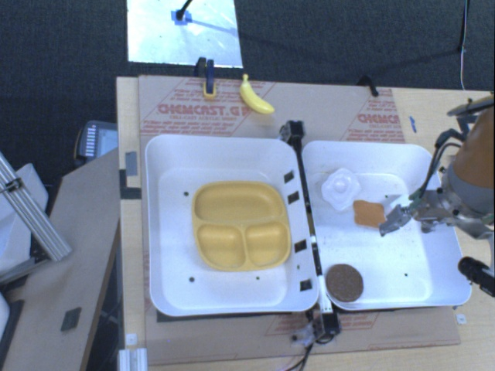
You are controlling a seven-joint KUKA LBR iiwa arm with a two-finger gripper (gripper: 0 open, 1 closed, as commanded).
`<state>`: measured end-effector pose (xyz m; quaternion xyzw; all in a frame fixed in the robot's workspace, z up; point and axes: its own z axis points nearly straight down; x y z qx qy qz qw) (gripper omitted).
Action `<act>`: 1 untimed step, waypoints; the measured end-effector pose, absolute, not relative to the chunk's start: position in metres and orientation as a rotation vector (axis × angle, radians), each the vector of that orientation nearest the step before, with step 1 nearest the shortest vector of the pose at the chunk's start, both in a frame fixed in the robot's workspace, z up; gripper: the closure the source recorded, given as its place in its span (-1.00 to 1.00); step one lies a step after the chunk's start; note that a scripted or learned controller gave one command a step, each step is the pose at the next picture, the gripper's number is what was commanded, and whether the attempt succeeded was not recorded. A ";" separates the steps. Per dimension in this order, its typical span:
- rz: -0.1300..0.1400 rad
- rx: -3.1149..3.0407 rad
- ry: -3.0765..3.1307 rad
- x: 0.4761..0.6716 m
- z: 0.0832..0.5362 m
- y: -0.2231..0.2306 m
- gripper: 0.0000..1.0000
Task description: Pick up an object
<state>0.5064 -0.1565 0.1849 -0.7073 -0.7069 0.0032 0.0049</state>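
Note:
The right bin holds three things: a brown toast-like slab near its middle, a clear plastic cup or lid just up-left of the slab, and a dark brown round cookie at the front left corner. My gripper reaches in from the right and hangs low just right of the slab, its tip close to the slab's right edge. Nothing shows between its fingers. The grey arm with its orange band stands over the bin's right rim.
The left bin holds a yellow three-compartment tray. A yellow banana and a yellow-handled clamp lie on the cardboard behind the bins. A black divider runs between the two bins.

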 end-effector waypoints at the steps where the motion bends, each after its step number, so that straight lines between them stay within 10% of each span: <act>1: -0.001 -2.219 -2.226 0.510 0.191 -0.156 -1.00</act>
